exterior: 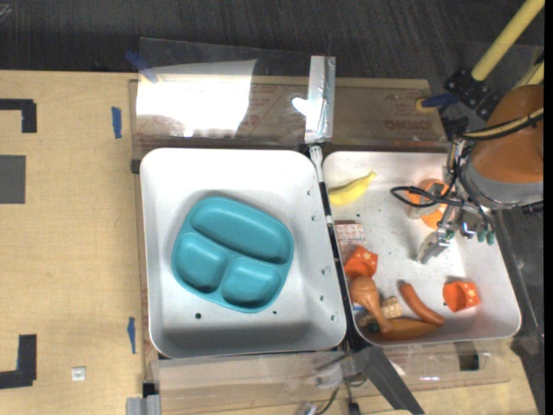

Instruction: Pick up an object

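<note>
Hand [435,245] over right bin [505,305], fingers' state can't tell; teal tray [232,252] in left bin [164,175].

The teal tray [232,252] looks like smooth, matt plastic. The white bins [164,180] look like shiny plastic. By the gripper [435,242], which looks like shiny metal, the orange cup [460,295] and the yellow banana [351,189] look like smooth plastic. The bench [65,232] looks like matt, pale wood.
</note>
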{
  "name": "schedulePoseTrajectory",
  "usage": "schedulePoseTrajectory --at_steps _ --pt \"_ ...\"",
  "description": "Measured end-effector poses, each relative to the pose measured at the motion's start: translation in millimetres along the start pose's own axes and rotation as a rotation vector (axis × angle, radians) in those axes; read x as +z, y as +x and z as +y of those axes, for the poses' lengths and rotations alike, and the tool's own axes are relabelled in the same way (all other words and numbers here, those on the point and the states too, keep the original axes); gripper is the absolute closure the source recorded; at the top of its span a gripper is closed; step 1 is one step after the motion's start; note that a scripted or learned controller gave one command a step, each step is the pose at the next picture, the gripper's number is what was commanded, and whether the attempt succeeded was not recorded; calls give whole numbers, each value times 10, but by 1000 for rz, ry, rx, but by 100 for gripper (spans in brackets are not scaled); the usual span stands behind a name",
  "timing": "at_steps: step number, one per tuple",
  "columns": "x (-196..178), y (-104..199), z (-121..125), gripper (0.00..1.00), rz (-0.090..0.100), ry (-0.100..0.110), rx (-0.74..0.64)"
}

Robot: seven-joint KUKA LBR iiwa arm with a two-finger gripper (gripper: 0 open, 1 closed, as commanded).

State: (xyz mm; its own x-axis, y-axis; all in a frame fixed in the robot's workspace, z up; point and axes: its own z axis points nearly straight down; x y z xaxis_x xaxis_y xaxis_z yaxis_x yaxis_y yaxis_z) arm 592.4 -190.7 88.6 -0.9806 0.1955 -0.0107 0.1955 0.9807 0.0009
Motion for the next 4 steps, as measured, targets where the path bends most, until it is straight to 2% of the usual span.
schedulePoseTrajectory --at_steps 1,2,3,4 --pt "6 -207 44 0 -1 1 -43" --pt "-146 -250 47 100 -17 3 -42" --pt "-136 -245 48 0 -15 2 -42" --pt "8 -223 30 0 -1 0 81"
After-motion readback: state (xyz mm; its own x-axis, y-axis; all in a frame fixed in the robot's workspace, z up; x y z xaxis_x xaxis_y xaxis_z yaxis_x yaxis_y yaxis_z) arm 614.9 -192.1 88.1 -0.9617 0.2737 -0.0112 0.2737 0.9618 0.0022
